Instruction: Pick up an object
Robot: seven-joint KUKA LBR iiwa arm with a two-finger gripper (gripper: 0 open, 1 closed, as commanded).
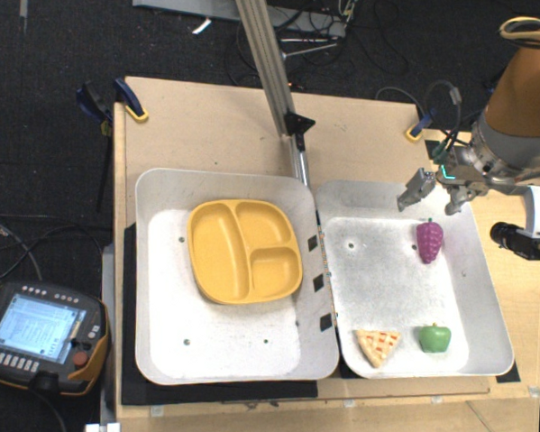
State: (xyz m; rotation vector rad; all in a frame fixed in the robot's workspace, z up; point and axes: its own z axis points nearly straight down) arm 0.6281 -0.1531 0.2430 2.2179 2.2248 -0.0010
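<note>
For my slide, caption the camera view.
Open end effector poised above purple grapes in the right bin; yellow plate left.

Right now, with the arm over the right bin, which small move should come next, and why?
Probably a short descent toward the purple grapes. The gripper hangs open just above them, at the far end of the right bin, with nothing between its fingers. The green pepper and the pizza slice lie farther away.
</note>
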